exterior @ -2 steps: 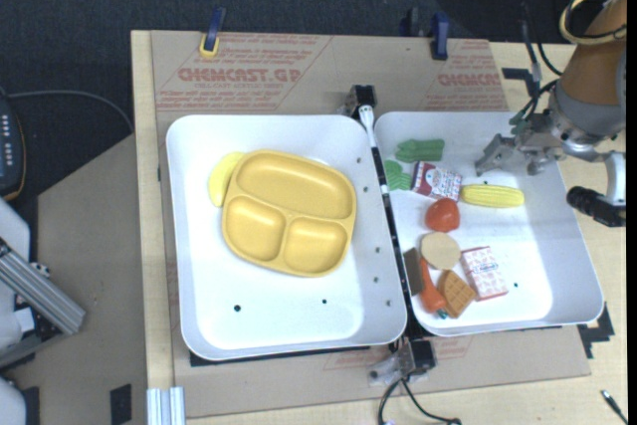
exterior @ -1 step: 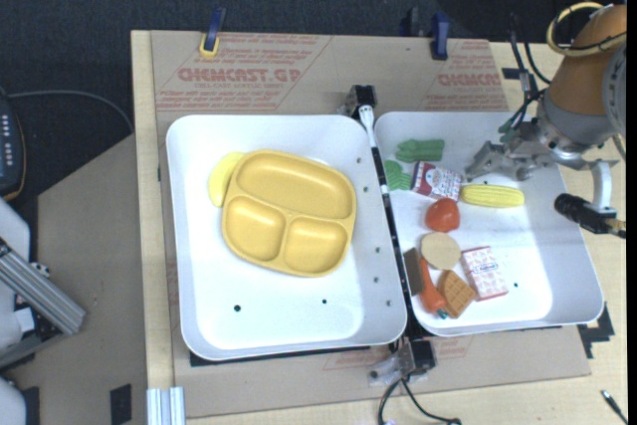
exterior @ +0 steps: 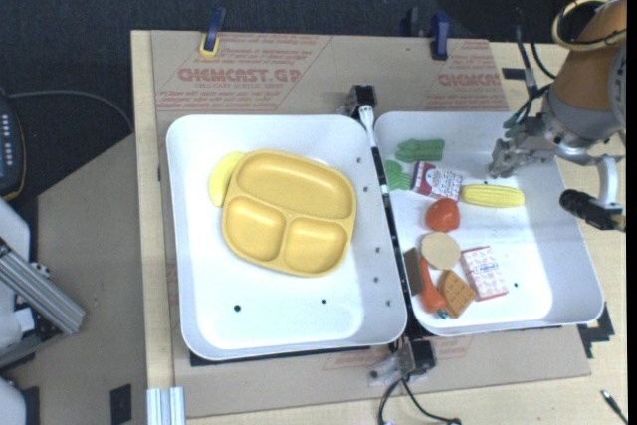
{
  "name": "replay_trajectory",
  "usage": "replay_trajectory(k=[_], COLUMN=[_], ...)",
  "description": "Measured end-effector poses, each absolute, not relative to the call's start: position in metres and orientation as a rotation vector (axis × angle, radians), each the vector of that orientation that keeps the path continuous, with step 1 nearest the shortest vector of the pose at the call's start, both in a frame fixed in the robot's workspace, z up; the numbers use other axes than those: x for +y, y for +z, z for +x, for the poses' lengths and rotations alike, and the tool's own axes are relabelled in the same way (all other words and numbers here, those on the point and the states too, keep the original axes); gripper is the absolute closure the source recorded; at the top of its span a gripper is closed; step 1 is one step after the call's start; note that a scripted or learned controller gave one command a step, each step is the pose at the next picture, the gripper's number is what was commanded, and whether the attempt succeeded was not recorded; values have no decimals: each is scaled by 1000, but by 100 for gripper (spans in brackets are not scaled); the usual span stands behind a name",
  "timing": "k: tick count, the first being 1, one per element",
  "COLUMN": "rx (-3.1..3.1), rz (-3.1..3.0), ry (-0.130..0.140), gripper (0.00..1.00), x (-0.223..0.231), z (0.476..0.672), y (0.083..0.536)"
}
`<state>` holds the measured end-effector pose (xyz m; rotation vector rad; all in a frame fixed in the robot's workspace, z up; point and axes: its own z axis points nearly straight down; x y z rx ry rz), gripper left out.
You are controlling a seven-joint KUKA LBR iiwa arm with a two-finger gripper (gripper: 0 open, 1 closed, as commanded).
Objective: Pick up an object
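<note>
On the cardboard-covered tabletop (exterior: pixel 299 65), the left shallow white bin (exterior: pixel 199 294) holds a yellow plastic divided tray (exterior: pixel 289 212) with a small yellow piece (exterior: pixel 221 176) tucked against its left edge. The right shallow white bin (exterior: pixel 562 299) carries the clutter of toy food: a green leafy piece (exterior: pixel 419 150) at the top, a red-and-white carton (exterior: pixel 437 181) just below it, a red tomato (exterior: pixel 443 214), a round tan disc (exterior: pixel 440 249), an orange carrot (exterior: pixel 431 292) beside a waffle-patterned cracker (exterior: pixel 457 294), a small pink-and-white packet (exterior: pixel 484 272), and a yellow corn cob (exterior: pixel 492 197) lying crosswise near the bin's middle right. The tool (exterior: pixel 506 164) hangs low in this bin, just above and beside the right end of the corn cob; how far it stands open cannot be told from this slant, and nothing is seen held in it. The step in hand looks like the approach to a grasp, with the corn cob the likeliest target, still resting on the bin floor. The next move probably calls for centring over the cob's narrow width, descending, closing across it, then lifting straight up clear of the carton nearby.
</note>
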<state>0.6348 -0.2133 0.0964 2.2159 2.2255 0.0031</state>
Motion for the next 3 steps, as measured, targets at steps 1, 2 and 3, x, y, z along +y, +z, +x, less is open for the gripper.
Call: replay_trajectory(k=[1,2,3], rx=[2217,2216,2218], rz=[2214,2215,2216], ry=[5,5,4], gripper=[100,100,100], x=[-212,-220,-221], z=[647,649,650], y=[152,201,228])
